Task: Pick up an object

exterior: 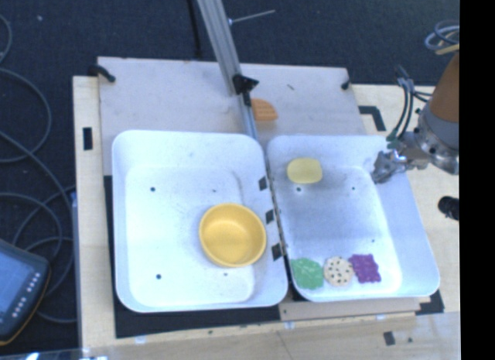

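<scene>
Bench [193,95]: carries 2 white bins side by side, so that objects stay penned in and within the arm's reach.
Left bin [139,165]: holds 1 yellow bowl [232,234], upright and open to the camera, sitting toward the bin's right side near the shared wall.
Right bin [402,227]: holds 4 small objects, any of which would serve the task.
Yellow pad [305,170]: lies alone near the bin's far left corner, well apart from the others, so it looks the easiest to reach without bumping a neighbour.
Near row: green piece [308,272], cookie [338,271] and purple piece [365,268] lie in a line along the near wall, close enough to touch or nearly so; the crowding and the wall would likely hamper a grasp there.
Orange item [264,111]: rests on the bench beyond the bins, beside the slanted metal post [220,33]; outside the bins, it seems an unlikely target.
Arm [445,111]: enters from the right, its orange band at the frame edge.
Gripper [384,166]: sits over the right bin's far right rim, well apart from every object; nothing is seen in it, and how wide it stands cannot be told.
Stage: judged as approach, with no object lifted yet.
</scene>
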